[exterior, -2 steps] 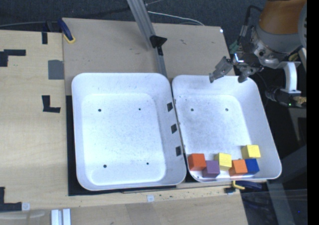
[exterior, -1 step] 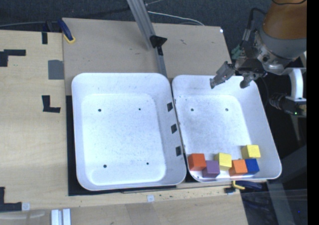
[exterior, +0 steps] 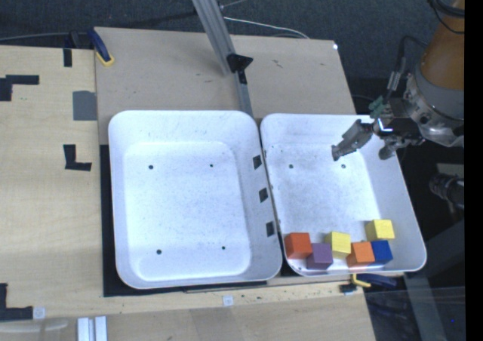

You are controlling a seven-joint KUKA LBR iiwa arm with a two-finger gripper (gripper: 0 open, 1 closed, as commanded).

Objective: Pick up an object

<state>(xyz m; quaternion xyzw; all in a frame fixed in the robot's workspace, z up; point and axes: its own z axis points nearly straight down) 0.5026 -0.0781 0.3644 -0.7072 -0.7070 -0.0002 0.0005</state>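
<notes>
Several small blocks lie along the near edge of the right bin [exterior: 317, 181]: an orange block [exterior: 298, 244], a purple block [exterior: 322, 255], a yellow block [exterior: 340, 243], a second orange block [exterior: 362, 253], a blue block [exterior: 382, 252] and another yellow block [exterior: 381, 228]. My gripper [exterior: 364, 149] hangs over the far right part of that bin, well above and beyond the blocks. Its two dark fingers [exterior: 347, 143] stand apart with nothing between them.
The left bin [exterior: 181, 196] sits beside the right one, with a dark divider with clips between them. A slanted metal rail [exterior: 211, 15] crosses the bench at the back. The arm's orange band [exterior: 445, 53] is at the right edge.
</notes>
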